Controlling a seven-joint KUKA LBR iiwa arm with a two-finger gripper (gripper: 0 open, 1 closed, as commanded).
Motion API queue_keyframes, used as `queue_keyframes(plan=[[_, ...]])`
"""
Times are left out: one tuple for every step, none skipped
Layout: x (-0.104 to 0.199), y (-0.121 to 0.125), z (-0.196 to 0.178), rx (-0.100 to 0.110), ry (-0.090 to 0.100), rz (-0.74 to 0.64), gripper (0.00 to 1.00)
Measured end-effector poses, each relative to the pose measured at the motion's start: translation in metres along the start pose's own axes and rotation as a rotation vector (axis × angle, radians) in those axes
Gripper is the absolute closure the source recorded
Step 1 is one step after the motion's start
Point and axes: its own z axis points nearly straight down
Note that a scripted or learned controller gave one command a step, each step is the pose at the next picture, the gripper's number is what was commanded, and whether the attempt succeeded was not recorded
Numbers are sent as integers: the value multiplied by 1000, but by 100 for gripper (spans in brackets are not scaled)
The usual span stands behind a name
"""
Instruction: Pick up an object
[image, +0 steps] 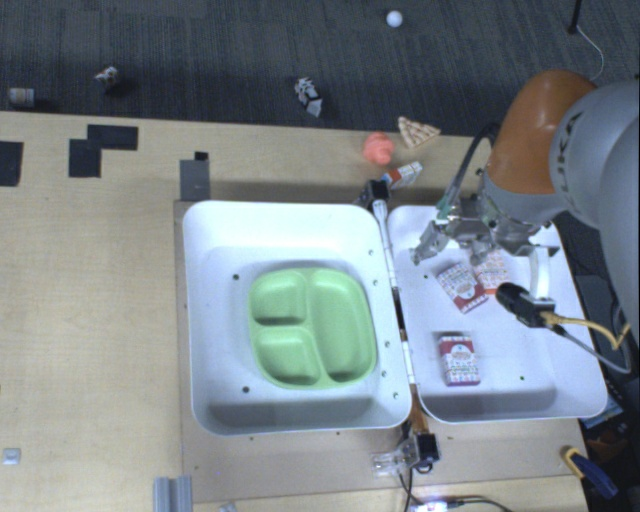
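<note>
Look at the gripper (455, 245) first. It hangs low over the back part of the right bin (560, 400), close to the middle wall between the two bins. You cannot tell if it is open or closed from up here, and you see nothing held in it.

Just in front of the gripper lies a small red and white packet (462, 286), flat on the bin floor. A second packet (492, 268) lies right beside it, on the arm's side, and the two look like they touch. A third packet (458, 360) lies flat too, nearer the front of the same bin and well apart from the other two. These are the things you could pick.

The grey arm (600, 150) comes in from the right, with its orange band (535, 125) above the bin's back corner.

In the left bin (215, 260) sits a green plate (310, 325) with three parts, right in the middle.

Behind the bins, on the bench (90, 330), you see a pink ball (378, 148), a toy pizza slice (418, 131) beside it, and a little tube (402, 176) near the back edge of the bins. Far back on the dark floor lies a small white ball (394, 18).
</note>
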Motion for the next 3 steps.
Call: queue_keyframes(plan=[[-41,-30,88,-9,-2,0,0],[-42,-29,76,-15,-6,-1,100],[-42,-29,76,-15,-6,-1,0]])
